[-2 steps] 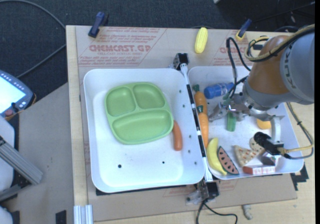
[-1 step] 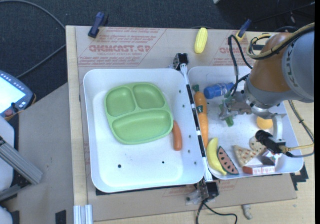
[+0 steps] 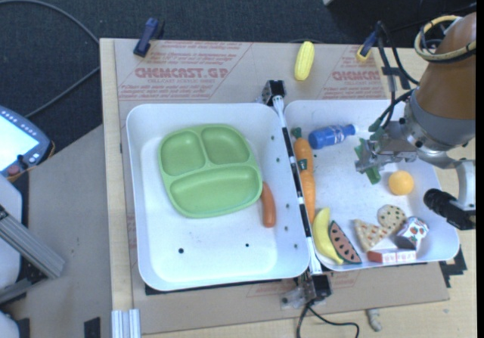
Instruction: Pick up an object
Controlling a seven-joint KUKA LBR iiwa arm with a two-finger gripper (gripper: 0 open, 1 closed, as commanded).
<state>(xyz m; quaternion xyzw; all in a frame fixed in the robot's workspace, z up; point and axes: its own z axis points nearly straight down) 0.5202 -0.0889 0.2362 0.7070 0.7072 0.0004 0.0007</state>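
Hanging in the right bin, the gripper (image 3: 370, 162) had the orange ball (image 3: 401, 182) just beside its fingers, toward the arm, while whether they were spread or closed I could not tell.

The bench (image 3: 121, 178) (brown board, red lettering) bears two white bins: left bin (image 3: 151, 238), right bin (image 3: 344, 111); a yellow corn cob (image 3: 304, 60) lies at its far edge.
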